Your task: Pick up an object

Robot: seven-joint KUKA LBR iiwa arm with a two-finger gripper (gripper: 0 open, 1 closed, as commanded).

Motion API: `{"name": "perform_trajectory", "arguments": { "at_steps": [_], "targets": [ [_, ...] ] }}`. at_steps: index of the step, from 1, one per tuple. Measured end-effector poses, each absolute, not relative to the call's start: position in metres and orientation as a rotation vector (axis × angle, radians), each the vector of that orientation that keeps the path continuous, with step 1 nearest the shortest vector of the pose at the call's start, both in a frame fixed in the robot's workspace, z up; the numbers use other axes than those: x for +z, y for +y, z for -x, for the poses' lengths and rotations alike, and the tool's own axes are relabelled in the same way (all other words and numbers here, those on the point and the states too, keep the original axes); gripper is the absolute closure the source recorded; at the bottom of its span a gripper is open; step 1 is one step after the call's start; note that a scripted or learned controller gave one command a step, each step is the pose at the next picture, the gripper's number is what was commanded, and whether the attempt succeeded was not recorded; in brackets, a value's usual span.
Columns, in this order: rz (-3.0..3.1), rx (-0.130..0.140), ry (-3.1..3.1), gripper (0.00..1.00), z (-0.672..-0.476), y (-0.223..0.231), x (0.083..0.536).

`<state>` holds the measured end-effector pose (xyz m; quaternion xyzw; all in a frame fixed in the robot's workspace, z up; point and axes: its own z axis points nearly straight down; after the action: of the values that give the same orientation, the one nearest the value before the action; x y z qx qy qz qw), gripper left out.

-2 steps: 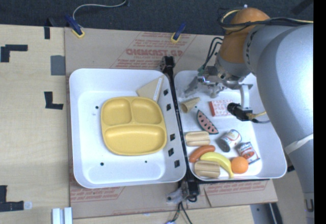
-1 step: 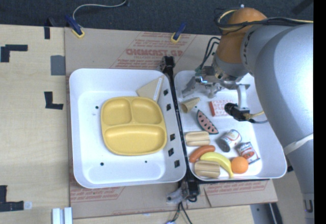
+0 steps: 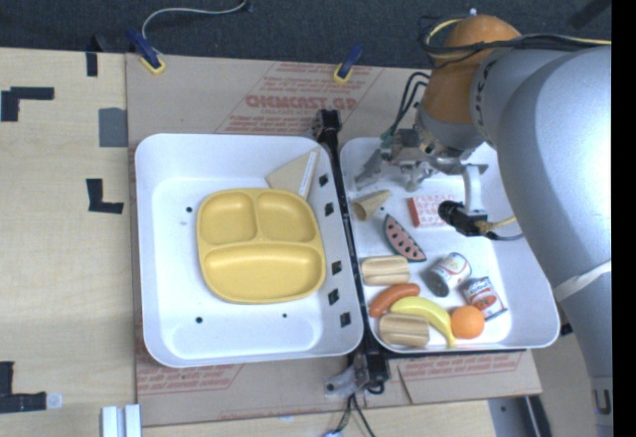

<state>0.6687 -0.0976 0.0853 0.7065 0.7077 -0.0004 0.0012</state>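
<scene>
We see two white bins side by side on a cardboard sheet. The left bin (image 3: 164,226) holds a yellow divided plate (image 3: 261,244), with a tan wedge (image 3: 295,170) leaning at its far right corner. The right bin (image 3: 527,311) holds a scatter of toy food: a watermelon slice (image 3: 403,237), a hot dog bun (image 3: 385,270), a red sausage (image 3: 391,298), a banana (image 3: 427,314), a second bun (image 3: 403,330), an orange (image 3: 467,322), and two small cans (image 3: 449,273) (image 3: 483,295) lying on their sides. A red and white packet (image 3: 427,211) lies nearer the far end, and a small tan piece (image 3: 370,204) sits by the divider.

The grey arm (image 3: 556,147) reaches in from the right, its orange band (image 3: 465,68) above the wrist. The gripper (image 3: 402,159) is over the far end of the right bin, just above the tan piece and the packet (its metal parts overlap from this angle). We cannot tell how far the fingers are spread, nor whether anything sits between them.
</scene>
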Motion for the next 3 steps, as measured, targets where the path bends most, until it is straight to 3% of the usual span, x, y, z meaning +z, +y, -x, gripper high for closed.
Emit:
{"name": "perform_trajectory", "arguments": {
  "at_steps": [3],
  "targets": [
    [-2.219,-0.001,2.22,0.0,-0.6686,-0.0948,0.0852]
  ]
}}
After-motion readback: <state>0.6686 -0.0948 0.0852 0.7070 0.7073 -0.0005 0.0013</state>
